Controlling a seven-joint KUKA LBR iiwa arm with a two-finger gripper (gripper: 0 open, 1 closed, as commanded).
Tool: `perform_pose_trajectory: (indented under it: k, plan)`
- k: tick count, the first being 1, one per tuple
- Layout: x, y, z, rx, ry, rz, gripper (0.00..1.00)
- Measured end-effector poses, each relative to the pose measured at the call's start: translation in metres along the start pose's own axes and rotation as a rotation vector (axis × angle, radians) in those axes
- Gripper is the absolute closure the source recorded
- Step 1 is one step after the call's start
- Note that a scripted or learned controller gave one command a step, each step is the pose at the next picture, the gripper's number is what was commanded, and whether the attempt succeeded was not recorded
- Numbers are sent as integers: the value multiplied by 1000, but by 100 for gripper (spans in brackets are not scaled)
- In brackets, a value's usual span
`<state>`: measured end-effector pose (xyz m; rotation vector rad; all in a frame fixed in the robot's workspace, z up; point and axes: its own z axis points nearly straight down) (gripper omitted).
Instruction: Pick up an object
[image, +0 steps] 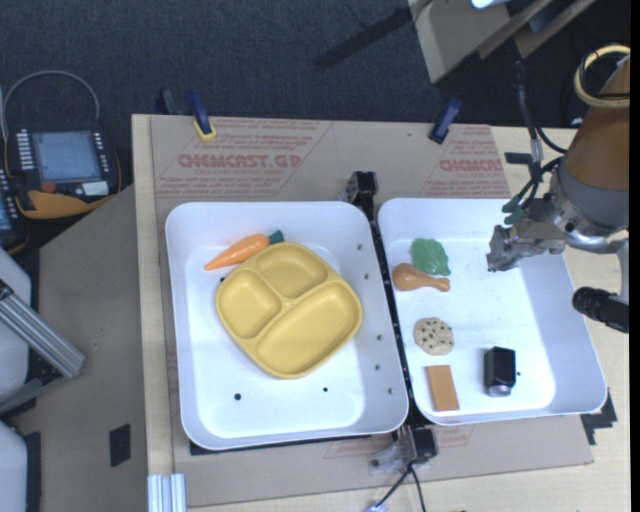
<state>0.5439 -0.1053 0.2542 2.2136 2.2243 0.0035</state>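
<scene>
Brown cardboard covers the surface (300, 150) under me, printed with red lettering, and two shallow white bins sit on it side by side. Off the surface's far left corner rests a teach pendant (62, 165) with a lit screen.

My claw (505, 250) hangs over the upper right part of the right bin (570, 330), above bare white floor; I cannot tell how it is set from this angle, and nothing shows in its grip. My grey wrist and orange band reach in from the right.

Just left of my claw lies a green leafy piece (431, 256), touching a toy drumstick (420, 279) below it. Nearer the front sit a chocolate-chip cookie (434, 336), a tan cracker-like slab (441, 387) and a small black block (499, 369), each apart from the others. Nothing stands between my claw and these pieces.

The left bin (200, 300) holds a yellow divided plate (288, 310), with a toy carrot (237, 251) lying at its upper left rim.
</scene>
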Motion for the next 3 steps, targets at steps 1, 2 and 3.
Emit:
perform_pose_trajectory:
  k: [1,2,3]
  plan:
    - [53,12,6,2,1,3,100]
    - [100,40,11,1,2,0,100]
    - [155,57,25,1,1,0,100]
